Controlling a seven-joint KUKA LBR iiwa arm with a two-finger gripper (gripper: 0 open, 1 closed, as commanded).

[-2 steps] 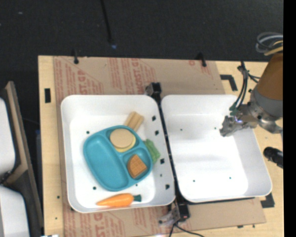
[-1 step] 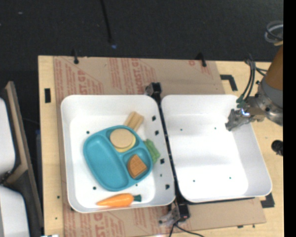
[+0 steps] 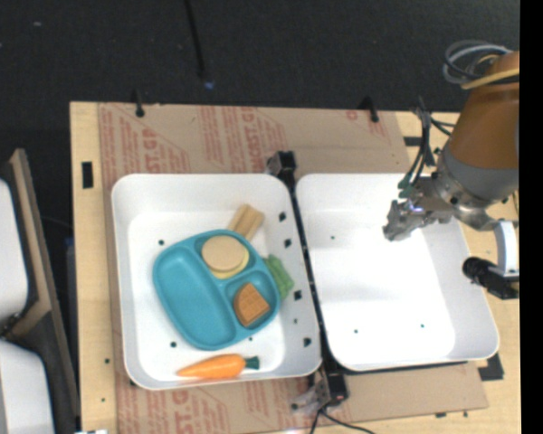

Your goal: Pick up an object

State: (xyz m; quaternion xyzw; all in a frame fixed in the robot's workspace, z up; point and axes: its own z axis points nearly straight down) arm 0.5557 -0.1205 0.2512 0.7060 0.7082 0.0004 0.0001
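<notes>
On the bench [image 3: 163, 143], two white bins side by side. Left bin [image 3: 131, 269] holds everything. Blue divided tray [image 3: 195, 301] lies at its centre, set on a slant. Round tan biscuit [image 3: 225, 254] sits in the tray's upper compartment; brown waffle-like square [image 3: 252, 304] in the compartment below it. Orange carrot [image 3: 215, 366] lies along the bin's near edge. Tan wooden block [image 3: 247, 220] touches the tray's far rim. Green piece [image 3: 281, 277] pokes from under the tray's right side. Gripper [image 3: 400, 224] hangs over the right bin's [image 3: 389, 315] far-right area; cannot tell its state; nothing visibly held.
</notes>
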